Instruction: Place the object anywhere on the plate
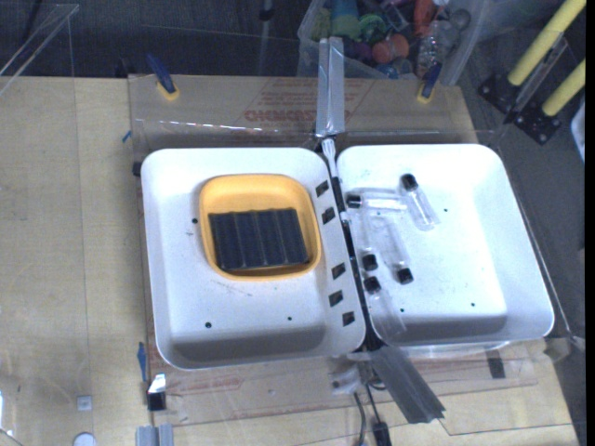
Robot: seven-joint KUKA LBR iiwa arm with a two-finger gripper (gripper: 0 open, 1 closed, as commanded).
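The dark ridged block point(257, 238) lies flat on the yellow plate point(256, 191) — the job looks done. How the gripper is set, I cannot tell; next, it should just keep away.

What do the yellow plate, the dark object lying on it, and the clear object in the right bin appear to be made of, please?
The yellow plate looks like moulded plastic, smooth with a soft sheen and rounded rim. The dark object seems matte, ribbed plastic or rubber; which one is unclear. The clear object looks like transparent plastic or glass, since the white bin shows through it.
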